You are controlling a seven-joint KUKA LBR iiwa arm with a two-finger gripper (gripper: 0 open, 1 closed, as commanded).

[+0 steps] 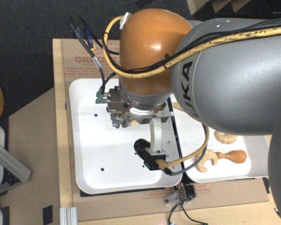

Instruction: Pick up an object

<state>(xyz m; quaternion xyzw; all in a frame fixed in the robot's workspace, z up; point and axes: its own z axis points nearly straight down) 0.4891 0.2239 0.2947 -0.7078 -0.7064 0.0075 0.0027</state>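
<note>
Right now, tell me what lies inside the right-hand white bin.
A glossy brown club-shaped piece, a cream lumpy piece and a cream curved piece lie near its front. The grey arm covers the rest.

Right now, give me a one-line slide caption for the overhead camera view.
Grey arm reaches over the left bin; a brown toy and pale pieces lie in the right bin.

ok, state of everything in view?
arm: reaching in over the left bin
end effector: above the left bin, near its middle
left bin: flat on the bench, partly under the arm
right bin: beside it, mostly hidden by the arm
brown piece: lying on its side in the right bin
ridged piece: in the right bin, at the arm's edge
</note>
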